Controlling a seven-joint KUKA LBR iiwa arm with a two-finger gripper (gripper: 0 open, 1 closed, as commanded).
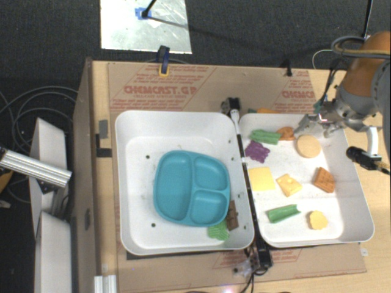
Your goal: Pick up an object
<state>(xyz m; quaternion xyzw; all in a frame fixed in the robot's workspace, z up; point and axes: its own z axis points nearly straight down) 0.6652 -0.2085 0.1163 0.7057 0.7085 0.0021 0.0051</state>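
The right bin holds several toy foods: a tan round disc, a green piece, purple grapes, a small orange piece, a yellow square slice, a yellow wedge, a brown waffle piece, a green pod and a yellow-orange chunk. My gripper hovers at the bin's far side, just above and behind the tan disc. Its fingers are spread open, and nothing sits between them.
The left bin carries a teal divided plate, with a green piece and a brown piece at its near right corner. The rims of the two bins meet at a ridge. The arm's body rises at the right.
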